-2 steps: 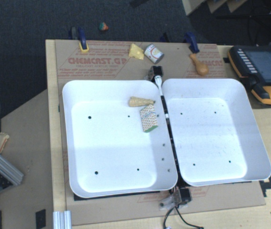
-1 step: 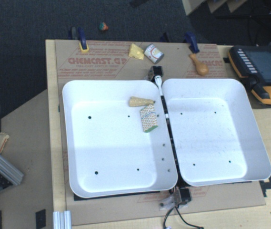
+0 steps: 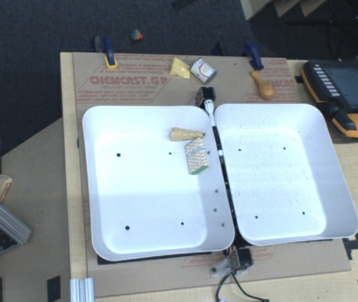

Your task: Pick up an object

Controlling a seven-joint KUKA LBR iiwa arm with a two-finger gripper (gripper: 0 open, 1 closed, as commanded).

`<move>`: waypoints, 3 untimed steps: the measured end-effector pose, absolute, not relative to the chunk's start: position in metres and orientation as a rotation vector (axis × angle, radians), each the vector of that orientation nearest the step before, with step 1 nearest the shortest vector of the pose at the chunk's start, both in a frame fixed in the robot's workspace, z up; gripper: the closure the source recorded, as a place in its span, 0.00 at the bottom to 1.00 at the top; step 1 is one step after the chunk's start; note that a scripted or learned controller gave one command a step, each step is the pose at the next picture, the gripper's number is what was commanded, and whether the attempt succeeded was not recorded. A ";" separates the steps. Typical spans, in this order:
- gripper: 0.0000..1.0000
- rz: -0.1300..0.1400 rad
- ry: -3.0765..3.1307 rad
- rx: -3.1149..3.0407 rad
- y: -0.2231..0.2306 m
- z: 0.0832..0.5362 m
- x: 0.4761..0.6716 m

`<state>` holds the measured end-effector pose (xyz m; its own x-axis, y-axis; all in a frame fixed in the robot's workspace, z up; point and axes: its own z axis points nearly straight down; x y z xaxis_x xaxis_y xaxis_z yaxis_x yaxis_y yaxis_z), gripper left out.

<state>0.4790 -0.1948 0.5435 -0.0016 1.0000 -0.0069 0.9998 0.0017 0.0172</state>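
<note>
Pincer state: cannot tell, whether clenched or released. Camera view: inside the left bin (image 3: 103, 187), toward its far right corner, lies a tan cone-shaped piece (image 3: 186, 134), with a green-patterned packet (image 3: 196, 155) just nearer, touching it. Right of the left bin sits the right bin (image 3: 330, 168). Beyond the left bin, a yellow wedge (image 3: 180, 68) rests on the counter (image 3: 134, 80).

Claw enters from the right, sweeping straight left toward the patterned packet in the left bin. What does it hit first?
If low, likely the joined bin rims, just before the patterned packet; travelling higher, the packet itself. Height can't be judged here.
</note>
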 end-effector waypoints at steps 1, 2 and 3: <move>1.00 -0.008 2.229 2.228 -0.196 0.412 0.516; 1.00 -0.006 2.237 2.220 -0.134 0.310 0.566; 1.00 -0.009 2.248 2.216 0.010 0.177 0.564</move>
<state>0.5641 0.0105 0.1774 -0.0143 0.9999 0.0070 0.9998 0.0144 -0.0145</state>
